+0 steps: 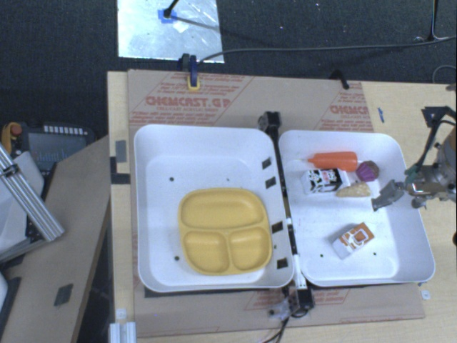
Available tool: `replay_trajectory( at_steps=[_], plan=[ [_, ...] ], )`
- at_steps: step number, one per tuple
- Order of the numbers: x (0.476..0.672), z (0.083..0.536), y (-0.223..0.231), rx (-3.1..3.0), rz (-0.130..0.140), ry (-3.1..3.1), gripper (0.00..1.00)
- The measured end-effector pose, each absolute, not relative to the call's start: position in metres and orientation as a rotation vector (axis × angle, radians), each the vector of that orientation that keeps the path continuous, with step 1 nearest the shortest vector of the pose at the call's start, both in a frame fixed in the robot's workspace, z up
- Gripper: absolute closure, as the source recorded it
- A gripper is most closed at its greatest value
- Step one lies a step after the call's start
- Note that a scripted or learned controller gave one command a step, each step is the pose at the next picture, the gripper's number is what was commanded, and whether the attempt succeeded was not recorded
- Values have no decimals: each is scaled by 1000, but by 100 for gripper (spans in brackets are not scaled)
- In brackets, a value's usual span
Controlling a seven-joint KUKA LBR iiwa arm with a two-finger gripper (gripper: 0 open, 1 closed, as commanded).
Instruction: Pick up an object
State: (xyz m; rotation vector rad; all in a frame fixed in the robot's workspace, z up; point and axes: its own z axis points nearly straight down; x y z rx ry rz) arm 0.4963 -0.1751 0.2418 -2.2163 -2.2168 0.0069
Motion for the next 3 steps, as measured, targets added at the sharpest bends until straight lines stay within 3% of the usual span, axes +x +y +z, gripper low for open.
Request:
replay_trajectory(
  at_steps=[1,3],
  plan=[
    [499,246,-175,-2219,-1,-2226,0],
    [498,133,-178,-2218,1,-2221,0]
  ],
)
